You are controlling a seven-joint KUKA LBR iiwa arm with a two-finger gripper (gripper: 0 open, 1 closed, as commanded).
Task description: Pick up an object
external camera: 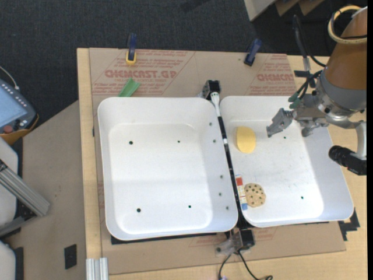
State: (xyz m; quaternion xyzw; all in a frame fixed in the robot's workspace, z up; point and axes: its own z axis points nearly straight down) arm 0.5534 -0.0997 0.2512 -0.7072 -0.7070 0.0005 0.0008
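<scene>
Two shallow white bins are sitting side by side on the counter point(175, 69), which is covered by a brown cardboard sheet printed with red lettering. At the far left edge of the view, part of a blue-screened device point(10, 107) is showing, and below it a grey metal rail point(23, 188) is lying at a slant. Along the back edge of the cardboard, a yellow-and-blue clamp point(132, 49) is gripping the sheet, and a strip of green tape point(129, 88) is lying just in front of it.

The left bin point(111, 156) is taking up the middle of the view, its floor showing four small dark dots. A black divider strip point(224, 150) is running between the two bins, with a small black-and-white fitting point(211, 89) sitting at its far end. A second blue clamp point(253, 52) is holding the cardboard's back edge farther right.

In the right bin point(326, 197), a yellow rounded object point(246, 139) is lying near the left wall, toward the back. A round speckled cookie-like object point(254, 195) is resting closer to the front, just beside a small red, white and blue item point(240, 191) that is lying against the divider.

The end effector point(291, 121) is hovering over the back of the right bin, to the right of the yellow object and apart from it. Its two fingers are spread apart and nothing is lying between them. The grey arm with its orange band point(349, 45) is reaching in from the right.
</scene>
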